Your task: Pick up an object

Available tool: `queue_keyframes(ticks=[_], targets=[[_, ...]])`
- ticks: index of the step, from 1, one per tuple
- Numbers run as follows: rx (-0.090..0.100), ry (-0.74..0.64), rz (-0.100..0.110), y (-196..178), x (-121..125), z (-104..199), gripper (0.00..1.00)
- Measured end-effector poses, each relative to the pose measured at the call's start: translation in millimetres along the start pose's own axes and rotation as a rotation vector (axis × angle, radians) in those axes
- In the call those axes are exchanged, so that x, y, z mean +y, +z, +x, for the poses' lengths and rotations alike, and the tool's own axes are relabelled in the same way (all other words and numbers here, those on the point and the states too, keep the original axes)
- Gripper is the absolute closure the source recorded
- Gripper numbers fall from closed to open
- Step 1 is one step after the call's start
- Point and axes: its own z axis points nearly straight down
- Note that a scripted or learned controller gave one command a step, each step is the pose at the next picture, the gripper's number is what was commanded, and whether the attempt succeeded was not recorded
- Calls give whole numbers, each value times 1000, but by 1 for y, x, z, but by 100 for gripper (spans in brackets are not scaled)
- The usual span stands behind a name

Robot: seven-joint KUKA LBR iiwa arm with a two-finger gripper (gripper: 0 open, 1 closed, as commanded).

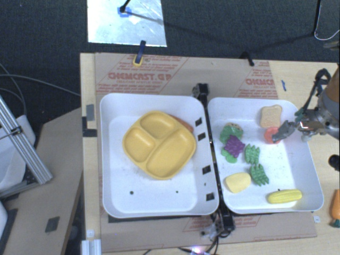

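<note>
The right bin [307, 170] holds several toy foods. A tan bread slice [271, 115] lies at the back, with a small red-orange piece [270, 136] just in front of it. Purple grapes [232, 147] sit near the bin's left wall, below a green and brown piece [232, 130]. Two green leafy pieces [252, 154] [259, 174] lie in the middle. A pale yellow lump [237, 182] and a yellow corn cob [284, 196] rest near the front. My gripper [285, 131] hangs low over the right bin, its tip right beside the red-orange piece on that piece's right.
The left bin [109, 163] holds a yellow divided plate [159, 144]. A black divider with clips runs between the bins. The arm's wrist [321, 118] reaches over the right bin's right rim. An orange object [335, 206] sits off the bench's right edge.
</note>
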Motion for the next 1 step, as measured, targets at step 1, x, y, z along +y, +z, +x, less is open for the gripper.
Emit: queue_keyframes(ticks=[1], targets=[[4, 8, 12, 121, -63, -21, 0]])
